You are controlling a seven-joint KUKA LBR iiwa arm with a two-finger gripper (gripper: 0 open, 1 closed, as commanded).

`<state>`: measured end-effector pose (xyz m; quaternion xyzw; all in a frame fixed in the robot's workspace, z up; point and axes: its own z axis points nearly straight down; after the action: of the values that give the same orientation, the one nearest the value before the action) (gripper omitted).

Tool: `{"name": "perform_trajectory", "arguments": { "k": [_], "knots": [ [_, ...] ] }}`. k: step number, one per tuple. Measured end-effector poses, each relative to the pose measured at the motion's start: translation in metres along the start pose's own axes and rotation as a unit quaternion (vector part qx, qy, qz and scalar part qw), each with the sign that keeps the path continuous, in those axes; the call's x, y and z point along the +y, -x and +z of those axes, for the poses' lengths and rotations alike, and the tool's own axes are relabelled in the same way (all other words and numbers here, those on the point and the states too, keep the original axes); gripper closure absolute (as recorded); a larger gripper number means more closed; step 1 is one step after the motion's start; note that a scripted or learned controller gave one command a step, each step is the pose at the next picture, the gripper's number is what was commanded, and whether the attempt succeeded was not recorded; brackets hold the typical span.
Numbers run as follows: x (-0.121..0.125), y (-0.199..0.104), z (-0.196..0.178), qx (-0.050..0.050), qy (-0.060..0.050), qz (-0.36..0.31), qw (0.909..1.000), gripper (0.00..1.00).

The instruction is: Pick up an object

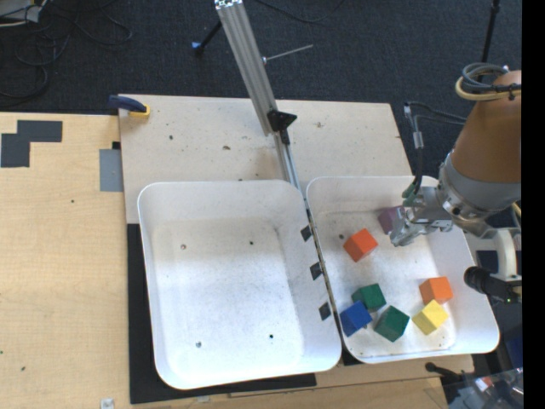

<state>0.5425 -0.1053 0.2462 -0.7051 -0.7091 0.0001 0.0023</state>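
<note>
Jaws [407, 228]: low in the right bin [477, 335], beside a purple block [389, 219]; their spread cannot be told.
Nearby: orange cube [360, 244], just apart.
Advice: centre over one block, descend straight, then close.

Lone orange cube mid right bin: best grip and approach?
Grip the lone orange cube across two opposite flat side faces, coming straight down from above. It sits rotated relative to the right white bin walls, so turn the tool to match; bare floor surrounds it, so finger clearance looks fine.
</note>
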Motion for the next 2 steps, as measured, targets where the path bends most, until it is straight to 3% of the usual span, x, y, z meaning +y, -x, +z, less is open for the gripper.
{"name": "perform_trajectory", "arguments": {
  "k": [2],
  "knots": [
    [0.002, -0.104, 0.025, 0.000, -0.001, 0.001, 1.0000, 1.00]
  ]
}}
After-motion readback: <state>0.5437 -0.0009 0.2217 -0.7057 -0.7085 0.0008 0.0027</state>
